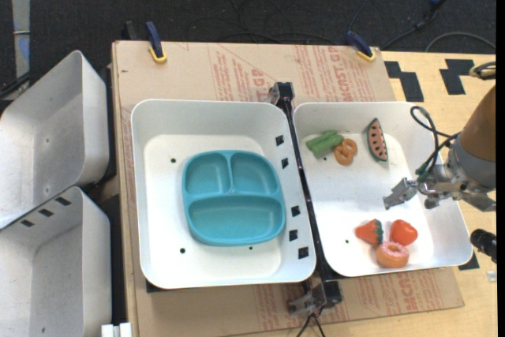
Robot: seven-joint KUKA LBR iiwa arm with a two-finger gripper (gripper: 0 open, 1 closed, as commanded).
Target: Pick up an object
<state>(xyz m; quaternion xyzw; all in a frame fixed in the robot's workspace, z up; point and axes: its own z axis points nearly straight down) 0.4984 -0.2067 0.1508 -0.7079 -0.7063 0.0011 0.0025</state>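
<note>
- White right bin [347,193]: your gripper [413,193] hovers here, fingers spread, grasping nothing.
- Tomato [404,232], strawberry [369,231] and donut [392,253] lie just below it, crowded together.
- Left bin [158,170]: teal tray [233,196].

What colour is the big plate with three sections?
Teal blue plate, seen in the camera view.
</note>
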